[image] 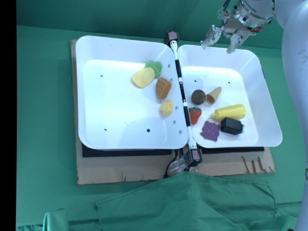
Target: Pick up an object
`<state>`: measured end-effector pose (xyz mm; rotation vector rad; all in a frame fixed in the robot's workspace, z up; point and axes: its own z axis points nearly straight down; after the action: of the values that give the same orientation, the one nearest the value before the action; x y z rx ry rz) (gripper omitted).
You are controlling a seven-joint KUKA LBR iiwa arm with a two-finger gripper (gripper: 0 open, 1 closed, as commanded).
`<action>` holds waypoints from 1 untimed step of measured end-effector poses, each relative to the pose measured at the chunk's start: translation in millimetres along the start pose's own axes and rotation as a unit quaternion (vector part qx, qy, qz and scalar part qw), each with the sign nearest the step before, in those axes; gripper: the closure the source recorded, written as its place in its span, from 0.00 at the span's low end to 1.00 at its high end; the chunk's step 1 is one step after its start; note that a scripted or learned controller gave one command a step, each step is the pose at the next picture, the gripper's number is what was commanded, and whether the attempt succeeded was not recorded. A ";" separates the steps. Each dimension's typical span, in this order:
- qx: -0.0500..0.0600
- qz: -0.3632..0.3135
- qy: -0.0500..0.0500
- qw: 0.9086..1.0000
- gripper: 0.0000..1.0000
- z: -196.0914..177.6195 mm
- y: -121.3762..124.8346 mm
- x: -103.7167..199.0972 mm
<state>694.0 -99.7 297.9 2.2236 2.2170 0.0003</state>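
Observation:
My gripper [222, 39] hangs open above the far rim of the right bin [269, 129], with nothing between its fingers. Well below it in that bin lie a brown ball [198, 96], an ice-cream cone [214, 95], a yellow bottle [229, 112], a black block [231, 125], a purple grape cluster [210, 130] and a red strawberry [194, 115]. The left bin [96, 119] holds a yellow pineapple with green leaves [146, 74], an orange waffle piece [163, 87] and a small yellow piece [166, 108].
A black-and-white divider bar [180, 88] runs between the two bins. Both bins rest on a cardboard sheet [120, 170]. Green cloth [192, 201] is bunched at the front edge. The grey arm [293, 57] comes down along the right side.

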 end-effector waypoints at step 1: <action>0.005 0.003 0.000 1.000 0.00 79.3 -55.3 -42.3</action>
<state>638.7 -142.0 218.5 2.2355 2.2141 -0.0113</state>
